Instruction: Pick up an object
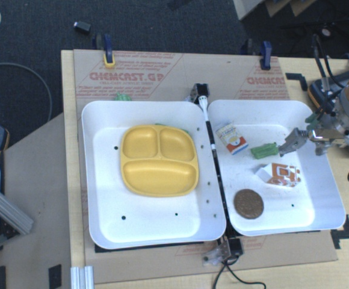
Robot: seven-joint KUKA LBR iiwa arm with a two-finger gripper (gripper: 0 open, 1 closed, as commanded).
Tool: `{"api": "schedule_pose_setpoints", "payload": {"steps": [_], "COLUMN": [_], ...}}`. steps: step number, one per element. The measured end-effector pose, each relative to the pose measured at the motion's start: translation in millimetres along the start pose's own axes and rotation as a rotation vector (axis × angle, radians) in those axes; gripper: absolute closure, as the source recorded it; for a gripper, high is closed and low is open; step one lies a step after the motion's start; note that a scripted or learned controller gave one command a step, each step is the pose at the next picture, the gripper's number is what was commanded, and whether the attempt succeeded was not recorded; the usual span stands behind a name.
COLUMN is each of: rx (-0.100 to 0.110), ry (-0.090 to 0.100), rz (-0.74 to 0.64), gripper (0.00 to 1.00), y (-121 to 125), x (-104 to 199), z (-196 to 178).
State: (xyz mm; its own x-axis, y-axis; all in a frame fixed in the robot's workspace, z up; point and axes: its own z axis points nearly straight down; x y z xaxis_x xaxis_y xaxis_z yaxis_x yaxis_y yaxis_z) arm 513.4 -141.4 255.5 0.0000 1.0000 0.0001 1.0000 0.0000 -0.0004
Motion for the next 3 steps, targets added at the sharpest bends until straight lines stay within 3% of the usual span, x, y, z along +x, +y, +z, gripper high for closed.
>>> {"api": "schedule_pose_setpoints", "payload": {"steps": [1, 2, 3], "rx": [-0.022, 0.017, -0.023], "ry": [-0.006, 0.004, -0.005], "rz": [-0.003, 0.003, -0.003], "gripper": [0.0, 0.0, 0.0], "y": [-2.6, -37.3, -33.7], "x": [7.9, -2.1, 19.8], "z": [-234.2, -45.0, -290.0]}}
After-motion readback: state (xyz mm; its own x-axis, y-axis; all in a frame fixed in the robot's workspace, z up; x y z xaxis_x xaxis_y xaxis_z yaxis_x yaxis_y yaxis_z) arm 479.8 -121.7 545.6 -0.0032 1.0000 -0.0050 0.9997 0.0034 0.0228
